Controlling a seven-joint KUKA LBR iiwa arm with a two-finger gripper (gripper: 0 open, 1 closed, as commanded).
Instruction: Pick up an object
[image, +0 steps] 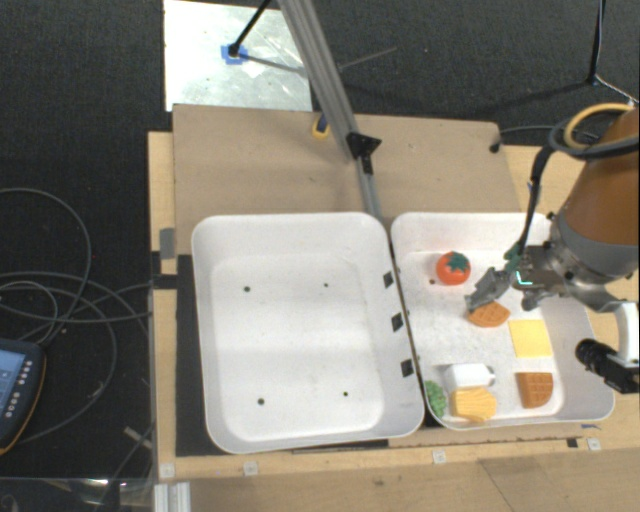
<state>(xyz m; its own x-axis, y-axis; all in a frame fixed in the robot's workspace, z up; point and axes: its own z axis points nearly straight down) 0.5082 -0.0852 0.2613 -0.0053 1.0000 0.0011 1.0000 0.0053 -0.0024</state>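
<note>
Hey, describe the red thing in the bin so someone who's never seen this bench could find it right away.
Start at the right bin, the one with items in it. Look to its upper left area, near the divider between the two bins: the tomato sits there alone. It is the only round red item, with a green top, while its neighbours are orange, yellow or white.

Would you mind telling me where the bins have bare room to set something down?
The left bin has open floor from wall to wall. In the right bin, the back strip behind the tomato is bare. Its front is crowded: white block, waffle, cheese slice, and the gripper by the orange piece.
</note>
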